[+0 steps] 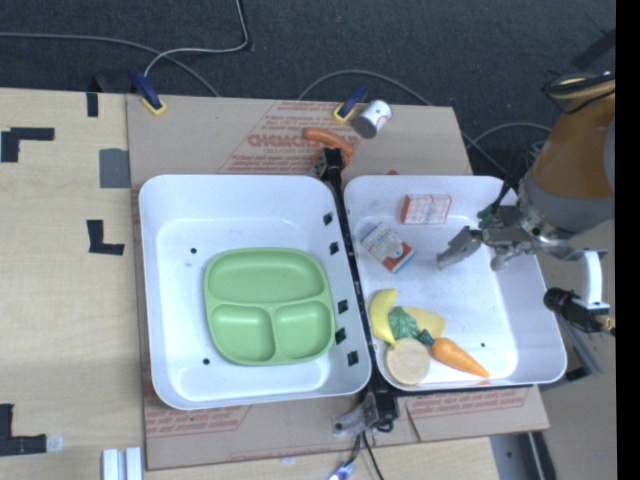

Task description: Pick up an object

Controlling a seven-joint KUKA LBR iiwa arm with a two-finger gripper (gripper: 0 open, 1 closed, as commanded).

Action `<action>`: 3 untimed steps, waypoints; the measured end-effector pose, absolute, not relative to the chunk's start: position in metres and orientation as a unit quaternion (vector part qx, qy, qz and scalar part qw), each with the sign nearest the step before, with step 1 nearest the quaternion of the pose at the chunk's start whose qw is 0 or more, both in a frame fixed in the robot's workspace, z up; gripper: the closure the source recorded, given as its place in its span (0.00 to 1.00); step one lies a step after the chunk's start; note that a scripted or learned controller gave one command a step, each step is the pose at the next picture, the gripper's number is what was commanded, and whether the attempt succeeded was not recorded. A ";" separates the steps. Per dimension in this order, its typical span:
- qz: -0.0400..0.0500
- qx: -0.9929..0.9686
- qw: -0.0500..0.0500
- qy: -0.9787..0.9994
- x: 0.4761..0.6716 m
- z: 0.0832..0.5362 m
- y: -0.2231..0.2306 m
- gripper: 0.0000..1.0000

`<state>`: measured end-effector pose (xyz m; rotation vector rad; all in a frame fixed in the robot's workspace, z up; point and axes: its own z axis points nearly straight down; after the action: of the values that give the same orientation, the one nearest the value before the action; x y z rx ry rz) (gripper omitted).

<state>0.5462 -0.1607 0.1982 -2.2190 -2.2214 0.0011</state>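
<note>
- Two shallow white bins sit side by side on a sheet of brown cardboard point(420, 133) printed in red; the lettering near the top centre is too blurred to read with confidence.
- Left bin point(165, 268): a pale green divided plate point(268, 303) with three compartments lies in the middle, with nothing on it.
- Right bin point(540, 353): a small red-and-white packet point(426, 209) lies near the far wall, its print illegible; a second small carton point(386, 247) in white, blue and red sits just left of centre, close to the divider, wording likewise too small to make out.
- Near the front of the right bin, play food clusters together: a yellow banana point(382, 315) against the divider, a green leafy piece point(406, 325) touching it, a tan round slice point(407, 363) below, and an orange carrot point(460, 358) angled toward the front right corner.
- Grey arm with its orange band point(580, 148) reaches in from the right; the gripper point(470, 245) hangs over the right bin's middle, its two fingers spread apart and holding nothing, to the right of the carton and below the red-and-white packet, apart from both.
- Behind the bins, an orange-handled clamp point(328, 140) sits by the divider, and blue-and-yellow clips point(148, 92) pin the cardboard's far edge beside a small white cylinder point(372, 118).
- Black tape marks point(100, 238) dot the wooden bench at left; cables point(200, 43) trail over dark carpet beyond.
</note>
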 end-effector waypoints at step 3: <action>-0.004 -0.707 -0.008 -0.707 0.515 0.100 -0.131 0.00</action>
<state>0.5153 -0.1307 0.1003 -2.2335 -2.2311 -0.0130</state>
